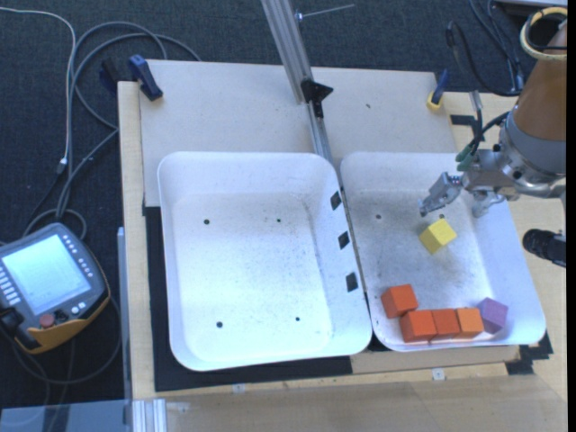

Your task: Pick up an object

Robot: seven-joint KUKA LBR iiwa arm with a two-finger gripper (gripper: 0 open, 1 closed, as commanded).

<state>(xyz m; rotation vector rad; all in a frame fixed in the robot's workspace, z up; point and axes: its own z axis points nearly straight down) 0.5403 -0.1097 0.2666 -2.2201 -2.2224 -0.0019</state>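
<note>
Two shallow white bins sit side by side on a pale bench, the left bin [180, 241] bare across its speckled floor and the right bin [513, 250] carrying all the blocks. The rims of the two bins meet at the middle, where a row of small black tabs [343, 239] marks the seam. A slanted metal pole [288, 39] runs down from the top of the view to the back edge between the bins. In the right bin, the far half of the floor is open; the near edge is crowded.

The grey arm with its orange band [549, 106] reaches in from the right, and its gripper [459, 196] hangs over the back part of the right bin, close to the bin's right wall. Its two fingers [438, 196] stand apart with nothing between them, pointing down toward the floor.

Just beside and in front of the fingers lies a yellow block [438, 236], a small cube turned at an angle, alone on the bin floor and not gripped. Along the near rim sits a cluster of orange blocks [427, 318], touching one another in a row, with a purple block [492, 313] at the right end by the corner. A handheld control pad [49, 282] rests on the dark carpet to the left of the bench.
</note>
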